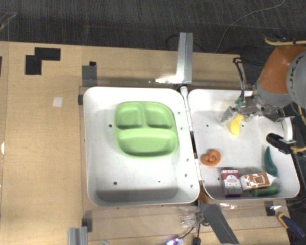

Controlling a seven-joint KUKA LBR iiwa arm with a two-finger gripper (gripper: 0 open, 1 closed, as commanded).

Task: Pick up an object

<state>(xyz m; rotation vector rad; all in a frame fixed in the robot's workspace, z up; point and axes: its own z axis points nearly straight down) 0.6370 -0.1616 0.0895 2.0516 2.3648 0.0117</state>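
Observation:
In the right bin [214, 102], a small yellow banana-like object [235, 126] lies in the far half. My gripper [239, 113] reaches in from the right and hovers right at the yellow object's upper end, touching or nearly touching it. An orange ring-shaped toy [210, 157] sits near the bin's left wall. Two small boxes, one dark red [230, 182] and one orange and white [255, 179], lie along the front wall. A dark green object [270, 161] and a green pod-shaped one [265, 191] rest at the right and at the front right corner.
A green divided plate [145, 128] lies in the left bin [99, 152]. A metal post [185, 57] stands behind the divider between the two bins. Black cables [279, 142] hang off the arm over the right bin's right side.

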